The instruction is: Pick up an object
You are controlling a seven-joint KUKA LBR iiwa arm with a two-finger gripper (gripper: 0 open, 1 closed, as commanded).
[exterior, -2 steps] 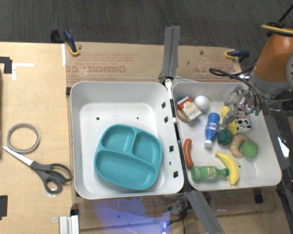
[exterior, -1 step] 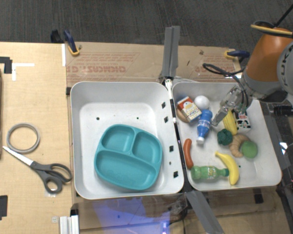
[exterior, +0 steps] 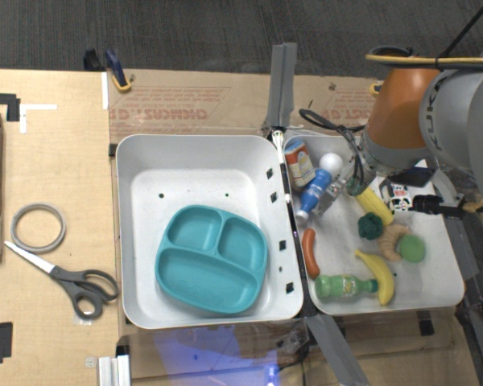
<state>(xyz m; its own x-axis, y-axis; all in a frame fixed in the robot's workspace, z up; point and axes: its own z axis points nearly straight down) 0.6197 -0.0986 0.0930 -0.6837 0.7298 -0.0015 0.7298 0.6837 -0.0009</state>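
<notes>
The left bin [exterior: 137, 240] holds a teal plate [exterior: 212, 257]. The right bin [exterior: 435, 284], lower right, holds a banana [exterior: 377, 274], green bottle [exterior: 344, 285], sausage [exterior: 309, 252], can [exterior: 298, 163] and blue bottle [exterior: 313, 191]. The gripper [exterior: 356, 179] hangs over that bin's upper part; I cannot tell how its fingers stand.

A teal divided plate [exterior: 212, 258] lies in the left white bin [exterior: 137, 167]. The right bin [exterior: 435, 292] holds a banana [exterior: 377, 273] and a green bottle [exterior: 344, 285] at its five o'clock corner, a red sausage [exterior: 309, 252] at nine o'clock, and a can [exterior: 299, 163] and blue bottle [exterior: 315, 190] toward eleven o'clock. The arm [exterior: 435, 115] hangs over its one o'clock corner. Scissors [exterior: 68, 280] and a tape roll [exterior: 38, 227] rest on the table [exterior: 48, 175] at nine o'clock.
</notes>
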